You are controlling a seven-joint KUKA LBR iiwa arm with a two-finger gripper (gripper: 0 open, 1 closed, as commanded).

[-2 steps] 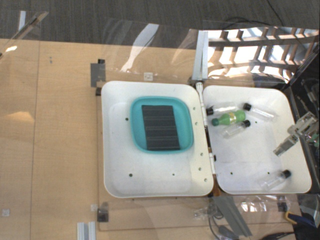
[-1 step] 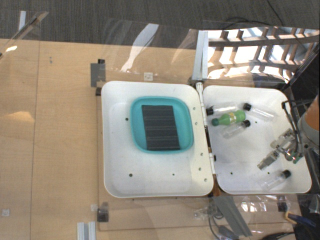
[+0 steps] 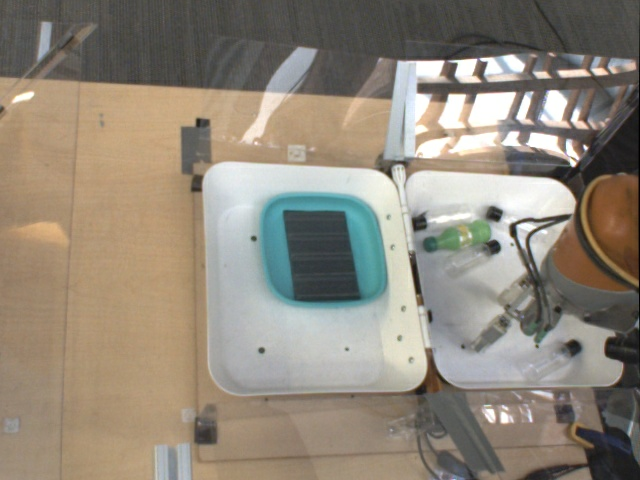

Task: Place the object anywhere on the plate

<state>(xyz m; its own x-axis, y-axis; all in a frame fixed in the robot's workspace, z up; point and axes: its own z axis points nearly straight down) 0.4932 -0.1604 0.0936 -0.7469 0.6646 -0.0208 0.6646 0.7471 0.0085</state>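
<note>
The likeliest thing to move is the small green bottle (image 3: pixel 461 235), lying on its side near the back of the right bin (image 3: pixel 440 363), close to the wall shared with the left bin. It looks like light plastic, stiff enough to keep its shape, but round and smooth, so it could roll or squirt out of a pinch. The safest hold would be across the middle of its body, at right angles to its length, not at the narrow dark cap end that points left. It is bright yellow-green, short and plump. Several clear tubes with black caps (image 3: pixel 493 213) lie around it, one just beside it, which could get in the way. The gripper (image 3: pixel 497 330) hangs low over the front of the same bin, apart from the bottle; its fingers look close together with nothing between them. The teal plate (image 3: pixel 273 230), with a dark ribbed pad (image 3: pixel 321 255) on it, sits in the left bin (image 3: pixel 235 358).
</note>
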